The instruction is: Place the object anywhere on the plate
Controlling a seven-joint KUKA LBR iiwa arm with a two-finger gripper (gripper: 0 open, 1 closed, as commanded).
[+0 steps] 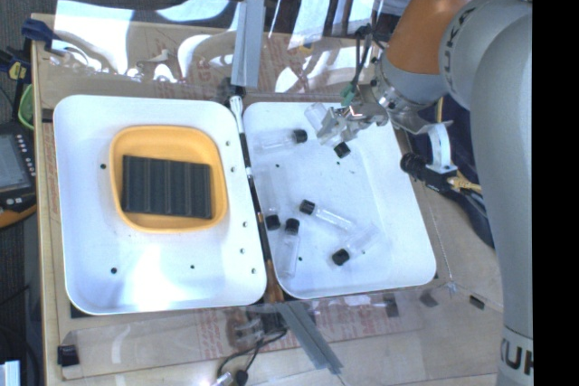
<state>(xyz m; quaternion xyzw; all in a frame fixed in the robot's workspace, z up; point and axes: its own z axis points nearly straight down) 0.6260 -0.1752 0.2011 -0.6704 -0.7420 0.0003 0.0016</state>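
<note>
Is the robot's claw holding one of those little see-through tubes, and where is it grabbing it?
It cannot be told. The gripper sits over a clear vial with a black cap near the right bin's top edge, but the grip itself is too blurred.

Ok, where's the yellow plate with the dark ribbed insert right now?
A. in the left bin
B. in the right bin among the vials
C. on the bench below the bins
A: the yellow plate lies in the left bin, while the clear black-capped vials are scattered in the right bin.
</note>
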